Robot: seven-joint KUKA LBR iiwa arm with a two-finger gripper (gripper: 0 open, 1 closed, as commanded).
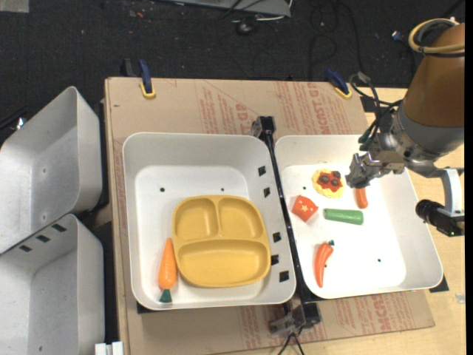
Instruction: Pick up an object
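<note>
Worktop (222, 102) surface is brown board carrying two shallow white bins side by side. Nearest the front edge of the worktop, we find in the left bin (140, 198) a yellow divided plate (220, 240) lying flat, with an orange carrot (168, 266) just beside its left rim, green end toward the front.

In the right bin (414, 257), near its front wall, we see a red chili pepper (322, 262) lying lengthwise. Farther back lie a red cube-like toy (304, 208) close to the divider side and a green cylinder (343, 216) lying across, just right of it. Behind these sits a yellow round toy with red and dark pieces on top (329, 183). A small orange-red sausage-like piece (361, 197) lies just beside the green cylinder's far end.

The pincer (362, 174) hangs over the far part of the right bin, directly above the sausage-like piece and just right of the yellow round toy. We cannot tell whether it is spread or closed, and we see nothing gripped in it. The grey arm (429, 132) enters from the worktop's right edge.
</note>
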